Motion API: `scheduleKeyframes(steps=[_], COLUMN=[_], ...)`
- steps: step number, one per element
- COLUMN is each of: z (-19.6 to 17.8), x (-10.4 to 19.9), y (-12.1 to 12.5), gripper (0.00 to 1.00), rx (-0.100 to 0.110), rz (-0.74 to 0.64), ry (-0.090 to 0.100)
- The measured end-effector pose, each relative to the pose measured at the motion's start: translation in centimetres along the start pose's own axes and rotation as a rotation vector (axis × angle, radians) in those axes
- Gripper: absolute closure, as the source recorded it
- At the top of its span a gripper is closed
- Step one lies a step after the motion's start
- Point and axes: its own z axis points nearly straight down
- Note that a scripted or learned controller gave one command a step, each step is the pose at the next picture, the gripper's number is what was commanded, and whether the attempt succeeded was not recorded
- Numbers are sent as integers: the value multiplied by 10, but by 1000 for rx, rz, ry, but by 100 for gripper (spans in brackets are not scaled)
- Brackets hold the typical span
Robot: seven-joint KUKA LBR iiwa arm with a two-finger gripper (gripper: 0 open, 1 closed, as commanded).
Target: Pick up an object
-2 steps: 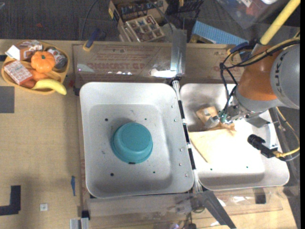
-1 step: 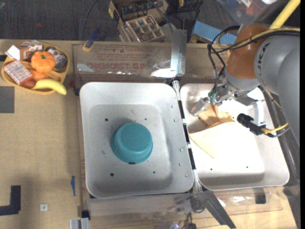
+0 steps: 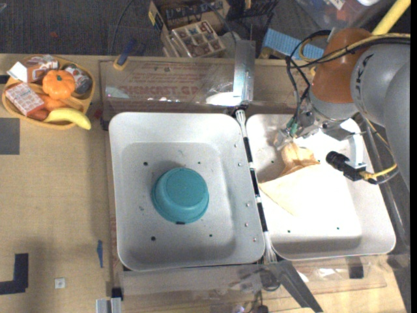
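Though near, cloth (image 3: 296,158) below tool (image 3: 294,130)

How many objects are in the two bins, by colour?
Teal: 1, upside-down bowl in the left bin.
Tan/beige: 1, crumpled cloth-like item in the right bin, just below the gripper.
Total: 2

Grey arm (image 3: 384,77), orange wrist band (image 3: 339,67), black and yellow cables (image 3: 306,51).
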Motion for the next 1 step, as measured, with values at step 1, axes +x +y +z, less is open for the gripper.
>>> scheduleKeyframes(steps=[1], z=[-87], x=[11], y=[10], gripper=[100], rx=[5], rz=[-211], ry=[3])
